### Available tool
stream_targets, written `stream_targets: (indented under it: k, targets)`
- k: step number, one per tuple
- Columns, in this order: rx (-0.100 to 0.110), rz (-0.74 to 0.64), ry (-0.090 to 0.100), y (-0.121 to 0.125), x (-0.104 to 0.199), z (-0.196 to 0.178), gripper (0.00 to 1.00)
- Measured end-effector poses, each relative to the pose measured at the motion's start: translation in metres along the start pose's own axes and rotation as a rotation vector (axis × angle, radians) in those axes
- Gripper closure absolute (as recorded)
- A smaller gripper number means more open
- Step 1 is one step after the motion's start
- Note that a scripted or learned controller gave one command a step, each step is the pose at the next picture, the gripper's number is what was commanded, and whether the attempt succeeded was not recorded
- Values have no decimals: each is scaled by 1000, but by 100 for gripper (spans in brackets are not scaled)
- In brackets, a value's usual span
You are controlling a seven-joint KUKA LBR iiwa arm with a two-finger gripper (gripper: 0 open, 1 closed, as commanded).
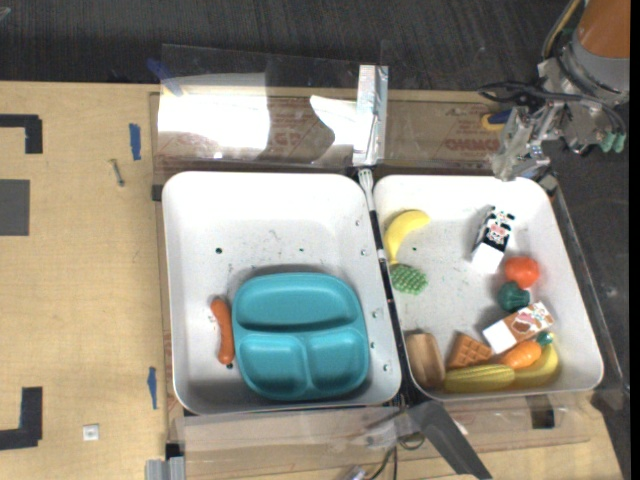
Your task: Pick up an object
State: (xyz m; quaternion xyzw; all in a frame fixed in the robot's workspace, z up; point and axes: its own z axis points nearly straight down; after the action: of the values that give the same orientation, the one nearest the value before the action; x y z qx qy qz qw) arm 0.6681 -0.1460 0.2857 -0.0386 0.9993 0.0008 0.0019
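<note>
My gripper [524, 154] hangs at the upper right, over the back rim of the right bin [580, 298], with nothing seen between its fingers. Below it in that bin lie a black-and-white milk carton [493, 236], a yellow banana [404, 230], a green leafy piece [408, 279], a red tomato [520, 271] with a dark green piece [514, 296] beside it, a small printed box [520, 326], a carrot [524, 352], a corn cob [482, 376], a pizza slice [466, 349] and a brown bread piece [423, 358].
The left bin [190, 228] holds a teal divided plate [298, 335] and an orange hot dog [224, 330] at its left. A clear plastic sheet [270, 118] and cardboard stand behind the bins. The arm's orange band [606, 13] is at the top right.
</note>
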Motion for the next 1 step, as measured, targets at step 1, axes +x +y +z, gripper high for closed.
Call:
stream_targets:
  k: [1]
  targets:
    - [1,-37,-1,15,-1,-2,100]
